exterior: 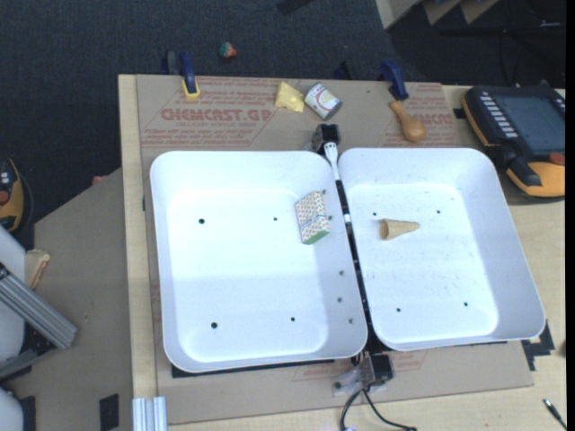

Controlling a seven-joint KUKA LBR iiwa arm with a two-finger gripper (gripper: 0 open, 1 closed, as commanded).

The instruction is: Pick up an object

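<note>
Camera view: looks down at a slant on my table (pixel 269 115), a brown board printed with red lettering, bearing two shallow white bins side by side.
Left bin (pixel 180 268): holds a small patterned box (pixel 312 216), white and green, lying near the bin's right wall in the upper half.
Right bin (pixel 485 268): holds a tan cone-shaped piece (pixel 397 229), lying on its side in the upper left part, its tip pointing right; it sits well apart from the patterned box, with both bins' inner walls between them.
Behind the bins: a yellow wedge (pixel 289 97) and a small white carton (pixel 322 101) lie just beside each other on the board; a wooden-looking pear-shaped piece (pixel 409 124) lies further right.
Clamps: blue clamps (pixel 188 72) grip the board's far edge.
Right edge: a black and orange handheld pendant (pixel 526 133) rests beside the board.
End effector: I cannot tell whether it is open or closed.
</note>
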